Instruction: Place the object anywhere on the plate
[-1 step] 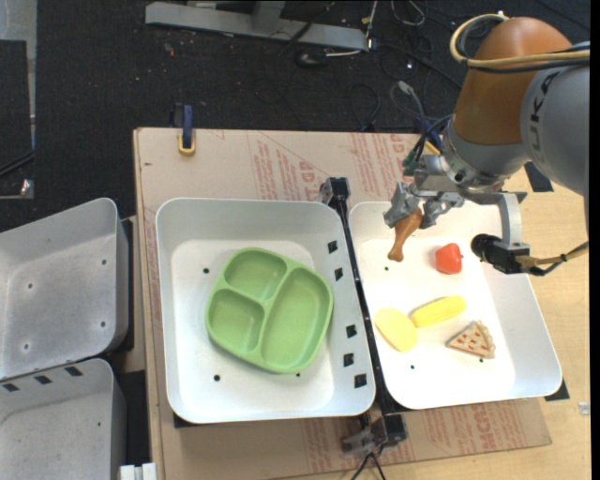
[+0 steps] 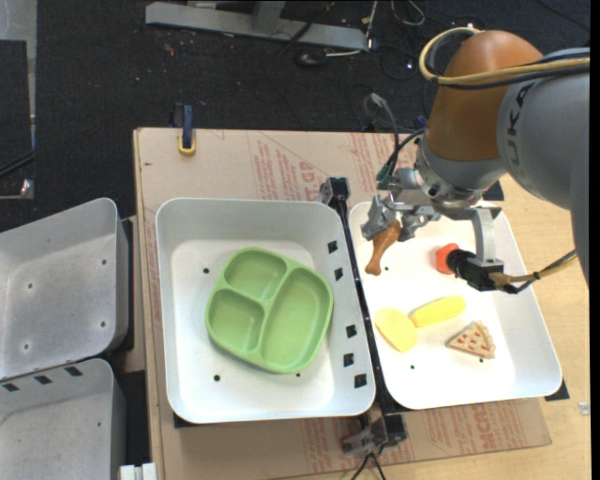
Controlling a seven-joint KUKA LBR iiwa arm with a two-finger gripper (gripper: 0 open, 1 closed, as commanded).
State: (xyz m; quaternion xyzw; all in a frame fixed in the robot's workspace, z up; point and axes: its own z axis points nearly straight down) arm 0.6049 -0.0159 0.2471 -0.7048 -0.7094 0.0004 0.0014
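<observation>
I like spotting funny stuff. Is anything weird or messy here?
Nothing is spilled or broken. One thing stands out: a brown toy dangles tilted from the hand above the right bin.

You are looking down at a slant on a counter (image 2: 281,155) topped with tan board that bears faint red printing. Left of the claw, at the board's far edge, a small yellow and blue clamp (image 2: 187,131) grips it. Beyond the counter, the floor (image 2: 112,66) is dark, almost black, and speckled with pale flecks. A flat grey metal bar (image 2: 253,26) lies on it, up and left of the claw, with dark cables (image 2: 394,19) trailing nearby. Far to the claw's left, 2 pale grey panels (image 2: 56,281) with small holes sit beside the counter. The light is even, with soft shadows.
</observation>
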